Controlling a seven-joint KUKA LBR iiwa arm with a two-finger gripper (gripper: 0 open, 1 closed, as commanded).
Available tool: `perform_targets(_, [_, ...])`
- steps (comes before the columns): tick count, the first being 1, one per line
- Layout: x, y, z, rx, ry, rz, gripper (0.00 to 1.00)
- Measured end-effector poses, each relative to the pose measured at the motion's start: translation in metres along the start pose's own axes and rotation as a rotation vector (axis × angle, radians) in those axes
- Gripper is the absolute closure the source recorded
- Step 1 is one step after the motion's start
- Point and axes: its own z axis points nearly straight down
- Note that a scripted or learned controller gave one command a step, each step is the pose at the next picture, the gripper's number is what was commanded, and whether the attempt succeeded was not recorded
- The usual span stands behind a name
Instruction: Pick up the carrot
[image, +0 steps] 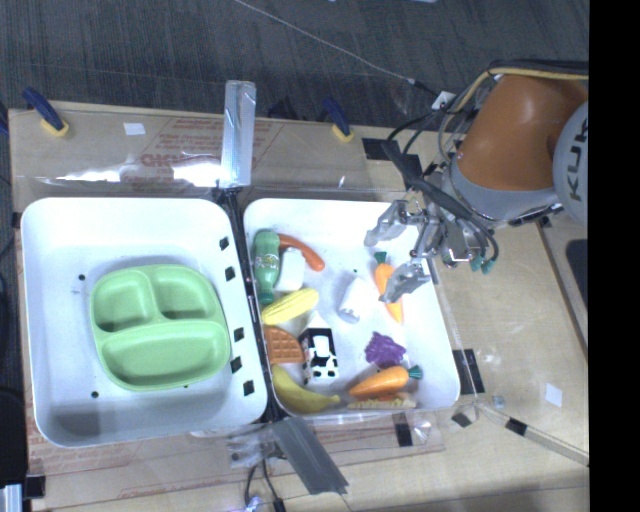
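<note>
Over the right bin (440, 330), my gripper (397, 252) stands wide open, its fingers on both sides of a carrot (387, 288), not closed on it.

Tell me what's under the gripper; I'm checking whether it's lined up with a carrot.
Beneath the gripper, a small orange carrot lies on the right bin's floor, green top pointing up-frame. The lower finger covers part of its side, so contact cannot be judged.

Glossy white plastic bins (40, 300), matt green plastic tray (158, 327), shiny metal hand (398, 255), smooth plastic carrot (386, 285).
</note>
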Motion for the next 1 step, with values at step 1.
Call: perform_targets(1, [-0.0443, -0.0175, 0.1116, -0.005, 0.009, -0.151, 0.0])
